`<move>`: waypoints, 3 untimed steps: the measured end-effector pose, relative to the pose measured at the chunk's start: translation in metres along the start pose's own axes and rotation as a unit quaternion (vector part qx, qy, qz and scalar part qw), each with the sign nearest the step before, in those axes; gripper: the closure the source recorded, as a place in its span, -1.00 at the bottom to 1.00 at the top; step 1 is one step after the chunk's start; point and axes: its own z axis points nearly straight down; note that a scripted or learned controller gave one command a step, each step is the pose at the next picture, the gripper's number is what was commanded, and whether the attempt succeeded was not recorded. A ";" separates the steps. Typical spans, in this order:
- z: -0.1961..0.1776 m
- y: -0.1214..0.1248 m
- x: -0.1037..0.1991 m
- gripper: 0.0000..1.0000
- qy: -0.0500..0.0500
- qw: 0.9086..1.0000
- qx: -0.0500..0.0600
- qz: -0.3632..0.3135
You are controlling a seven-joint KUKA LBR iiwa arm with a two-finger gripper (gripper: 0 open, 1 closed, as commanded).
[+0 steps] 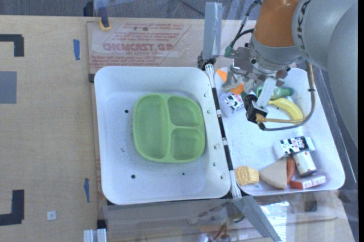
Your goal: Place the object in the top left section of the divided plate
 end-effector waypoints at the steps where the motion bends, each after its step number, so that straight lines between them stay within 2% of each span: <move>1: 0.020 -0.026 0.053 1.00 0.000 0.997 0.000 -0.084; 2: 0.020 -0.026 0.079 1.00 0.000 0.994 -0.002 -0.112; 3: 0.020 -0.026 0.079 -1.00 0.000 0.994 -0.002 -0.112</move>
